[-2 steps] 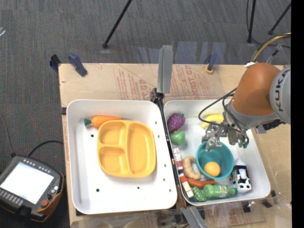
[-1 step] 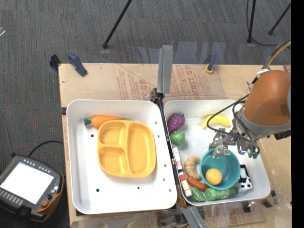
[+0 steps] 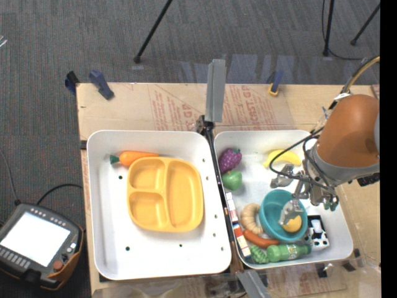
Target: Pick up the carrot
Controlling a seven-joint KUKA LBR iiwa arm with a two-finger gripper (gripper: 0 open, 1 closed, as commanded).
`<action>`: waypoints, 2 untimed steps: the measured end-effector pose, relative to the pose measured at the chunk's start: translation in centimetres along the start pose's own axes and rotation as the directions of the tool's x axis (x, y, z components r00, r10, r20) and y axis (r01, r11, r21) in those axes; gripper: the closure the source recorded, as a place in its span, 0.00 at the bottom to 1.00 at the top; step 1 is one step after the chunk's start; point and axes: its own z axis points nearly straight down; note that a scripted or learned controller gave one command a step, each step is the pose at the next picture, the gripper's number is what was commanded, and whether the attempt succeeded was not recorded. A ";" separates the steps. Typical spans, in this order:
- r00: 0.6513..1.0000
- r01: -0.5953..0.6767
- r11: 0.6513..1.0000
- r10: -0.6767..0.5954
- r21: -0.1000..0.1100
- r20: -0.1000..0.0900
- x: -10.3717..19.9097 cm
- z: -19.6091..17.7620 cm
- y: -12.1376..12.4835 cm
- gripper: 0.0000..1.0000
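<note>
Two bins sit side by side; the carrot (image 3: 135, 158) lies in the left bin (image 3: 102, 228), touching the yellow divided plate's (image 3: 165, 193) upper-left rim. Well apart from it, the gripper (image 3: 290, 214) hangs in the right bin (image 3: 338, 228) over the teal bowl (image 3: 276, 213), fingers narrow, gripping nothing visible
</note>
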 end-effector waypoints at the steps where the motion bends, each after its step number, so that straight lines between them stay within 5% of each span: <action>1: 0.961 -0.275 0.961 0.275 -0.004 0.030 4.0 4.0 0.3 0.00; 2: 0.891 -0.452 0.892 0.452 -0.001 0.043 5.4 3.7 4.3 0.00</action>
